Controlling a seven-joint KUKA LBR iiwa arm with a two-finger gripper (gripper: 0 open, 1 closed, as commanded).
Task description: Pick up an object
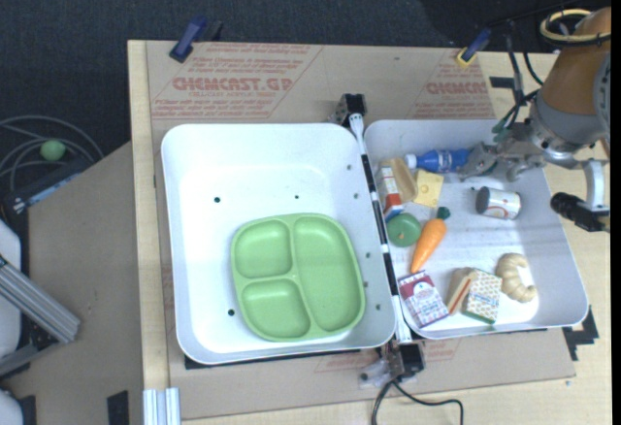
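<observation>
The right bin (553, 248) holds several small items. A blue and white bottle (437, 160) lies at its back, with a yellow cheese wedge (428, 188) just in front. An orange carrot (428, 243) lies beside a green round piece (403, 228). A white can (498, 203) lies on its side. At the front are a red box (422, 299), a sandwich (475, 295) and a croissant (515, 277). My gripper (502, 158) hangs low over the bin's back right part, just right of the bottle and behind the can. Nothing is visibly held.
The left bin (194, 171) contains a green divided plate (294, 275). A black clamp (352, 108) sits between the bins at the back. My arm, with its orange band (572, 79), comes in from the right. Blue clips (190, 38) mark the board's back corners.
</observation>
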